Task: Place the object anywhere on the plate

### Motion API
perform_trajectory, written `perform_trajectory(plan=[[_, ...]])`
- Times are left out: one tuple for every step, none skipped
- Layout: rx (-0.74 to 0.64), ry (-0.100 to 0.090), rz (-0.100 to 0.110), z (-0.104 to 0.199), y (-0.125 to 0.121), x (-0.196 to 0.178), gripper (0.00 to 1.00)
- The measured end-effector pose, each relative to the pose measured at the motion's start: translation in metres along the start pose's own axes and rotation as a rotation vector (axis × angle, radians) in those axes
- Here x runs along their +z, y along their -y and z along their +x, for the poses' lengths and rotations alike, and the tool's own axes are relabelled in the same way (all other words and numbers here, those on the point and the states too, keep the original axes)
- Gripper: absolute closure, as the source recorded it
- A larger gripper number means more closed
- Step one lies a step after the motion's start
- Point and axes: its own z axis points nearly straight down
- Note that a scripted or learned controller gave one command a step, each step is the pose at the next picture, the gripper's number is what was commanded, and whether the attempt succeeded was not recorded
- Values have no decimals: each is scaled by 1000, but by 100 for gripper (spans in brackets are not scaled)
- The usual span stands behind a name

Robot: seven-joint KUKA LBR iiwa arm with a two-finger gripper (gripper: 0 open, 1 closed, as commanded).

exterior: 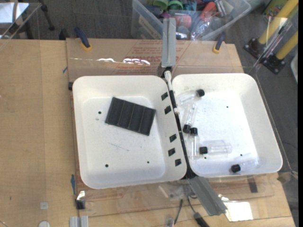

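A black ribbed rectangular plate (130,116) lies flat in the left white bin (90,174), a little above the bin's middle and slightly skewed. Several clear plastic vials with black caps lie scattered in the right white bin (265,126). One vial (189,97) sits near the upper left with its cap (200,93) pointing right. Another vial (191,116) lies along the divider. A third vial (217,149) rests in the lower middle. A black cap (235,168) lies by the bin's front edge.
A central divider (173,122) with black clips separates the bins. Behind them stands a clear tub of coloured toys (189,4). Clamps (84,42) hold the cardboard sheet at the back. A yellow-and-black stand (279,27) is at the upper right.
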Motion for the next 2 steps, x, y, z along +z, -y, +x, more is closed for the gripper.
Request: perform_trajectory(plan=[[0,5,-5,-1,-1,-11,100],[0,9,-9,-2,-3,-22,100]])
